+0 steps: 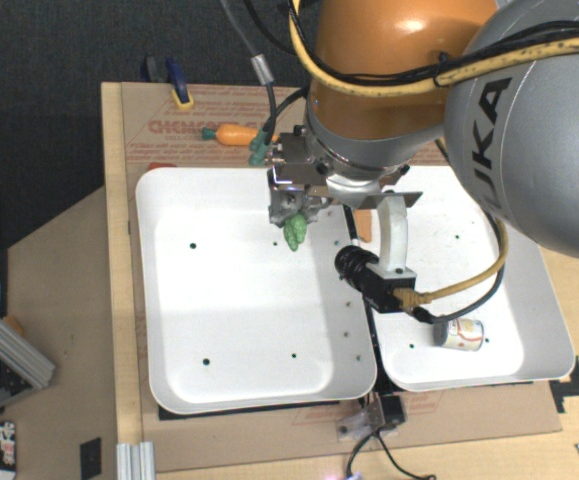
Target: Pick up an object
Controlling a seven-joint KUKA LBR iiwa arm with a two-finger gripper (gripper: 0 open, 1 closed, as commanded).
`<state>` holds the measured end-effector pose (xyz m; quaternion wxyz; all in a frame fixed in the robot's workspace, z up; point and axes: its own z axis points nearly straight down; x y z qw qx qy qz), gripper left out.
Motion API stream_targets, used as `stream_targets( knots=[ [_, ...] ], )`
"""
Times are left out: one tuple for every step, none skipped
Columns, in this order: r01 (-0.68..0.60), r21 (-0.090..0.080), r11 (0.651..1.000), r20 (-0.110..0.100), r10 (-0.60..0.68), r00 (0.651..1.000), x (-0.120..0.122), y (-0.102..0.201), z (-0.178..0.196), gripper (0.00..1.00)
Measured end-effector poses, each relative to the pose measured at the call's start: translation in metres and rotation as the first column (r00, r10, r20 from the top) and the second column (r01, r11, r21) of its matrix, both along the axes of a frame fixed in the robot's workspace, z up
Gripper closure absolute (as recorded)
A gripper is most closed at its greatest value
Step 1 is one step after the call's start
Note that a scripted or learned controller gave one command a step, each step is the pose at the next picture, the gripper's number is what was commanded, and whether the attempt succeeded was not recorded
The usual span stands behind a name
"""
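My gripper (291, 211) hangs over the upper right part of the left bin (199, 298). A small green object (296, 233) sticks out from between its fingers, and the gripper is shut on it. The green object appears lifted just above the bin floor. The big orange wrist band and grey arm hide most of the gripper body from above.
A small can (461, 334) lies on its side in the right bin (529, 338). An orange piece (364, 224) shows partly behind the arm at that bin's left edge. A toy carrot (233, 135) lies on the cardboard behind the left bin. Black cabling (374, 280) crosses the bins' divide.
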<state>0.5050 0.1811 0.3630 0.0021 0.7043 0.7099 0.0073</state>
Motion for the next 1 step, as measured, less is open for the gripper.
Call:
stream_targets(
  knots=[
    [0.003,-0.003,1.000,-0.005,-0.003,1.000,-0.0262,0.0217,0.0625,1.00]
  ],
)
